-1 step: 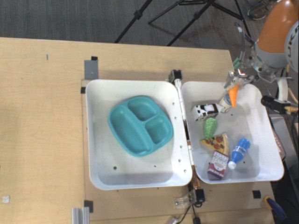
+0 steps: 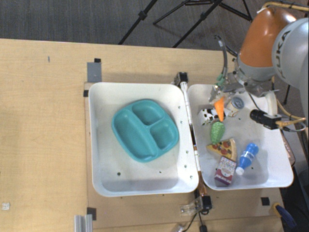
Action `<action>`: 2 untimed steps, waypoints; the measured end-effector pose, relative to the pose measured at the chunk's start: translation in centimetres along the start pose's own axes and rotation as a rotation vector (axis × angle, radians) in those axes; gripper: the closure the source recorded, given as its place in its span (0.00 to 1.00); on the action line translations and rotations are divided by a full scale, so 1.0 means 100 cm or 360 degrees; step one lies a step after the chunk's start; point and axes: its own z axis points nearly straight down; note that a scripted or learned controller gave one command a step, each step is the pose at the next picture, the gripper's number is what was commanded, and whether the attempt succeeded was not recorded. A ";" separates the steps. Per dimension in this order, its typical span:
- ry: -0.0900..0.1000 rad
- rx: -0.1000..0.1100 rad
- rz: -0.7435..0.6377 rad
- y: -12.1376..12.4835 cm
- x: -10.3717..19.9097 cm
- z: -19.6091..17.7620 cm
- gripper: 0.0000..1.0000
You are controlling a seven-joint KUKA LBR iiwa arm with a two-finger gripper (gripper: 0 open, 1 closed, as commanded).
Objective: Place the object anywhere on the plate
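The arm (image 2: 275,42) reaches in from the upper right of the frame, and its gripper (image 2: 223,92) hangs over the top of the right bin (image 2: 277,178); an orange carrot (image 2: 220,109) sits just beneath it, slanted, its upper end seemingly up against the gripper, but whether it is truly clamped or only lying below cannot be told from this angle. The carrot is small, tapered and bright orange, a toy by the look of it, smooth and likely slippery; it lies at the upper part of the right bin, just beside a black-and-white cow (image 2: 207,115) and above a green piece (image 2: 217,131). The plate (image 2: 145,129) is teal, rounded, with three compartments, and lies in the middle of the left bin (image 2: 101,178), well apart from the carrot. To do this step well, I judge the gripper should secure the carrot across its thicker part, lift straight up until clear of the neighbours and of the wall between the bins, then carry it left and lower it over the plate's largest compartment; releasing low would keep the carrot from rolling off the rim.
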 end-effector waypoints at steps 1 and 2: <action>0.0000 -0.0001 -0.0192 -0.043 0.044 0.000 1.00; 0.0000 -0.0003 -0.0247 -0.019 0.110 -0.006 1.00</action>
